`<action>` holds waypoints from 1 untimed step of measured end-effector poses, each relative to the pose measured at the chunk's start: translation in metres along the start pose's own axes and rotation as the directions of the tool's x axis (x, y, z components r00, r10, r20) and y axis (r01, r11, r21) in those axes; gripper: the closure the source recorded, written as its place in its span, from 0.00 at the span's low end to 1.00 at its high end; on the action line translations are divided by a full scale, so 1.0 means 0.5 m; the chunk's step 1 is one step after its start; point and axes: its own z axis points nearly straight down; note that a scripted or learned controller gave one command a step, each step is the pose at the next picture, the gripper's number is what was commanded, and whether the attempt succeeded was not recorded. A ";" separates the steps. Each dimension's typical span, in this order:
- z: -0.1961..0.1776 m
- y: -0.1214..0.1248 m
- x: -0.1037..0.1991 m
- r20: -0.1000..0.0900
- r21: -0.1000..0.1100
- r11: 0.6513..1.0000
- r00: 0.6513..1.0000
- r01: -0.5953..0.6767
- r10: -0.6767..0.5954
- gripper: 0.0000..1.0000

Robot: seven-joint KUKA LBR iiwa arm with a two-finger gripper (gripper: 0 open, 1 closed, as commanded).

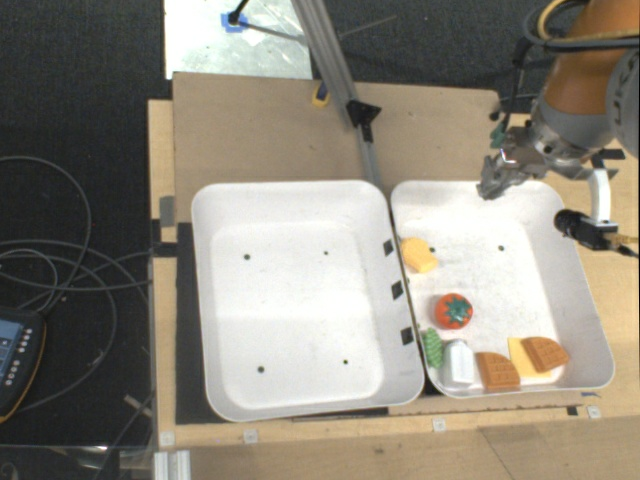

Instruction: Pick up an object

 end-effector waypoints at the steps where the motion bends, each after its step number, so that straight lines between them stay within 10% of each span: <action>1: -0.016 0.016 0.098 -0.002 0.002 1.000 1.000 0.005 -0.005 1.00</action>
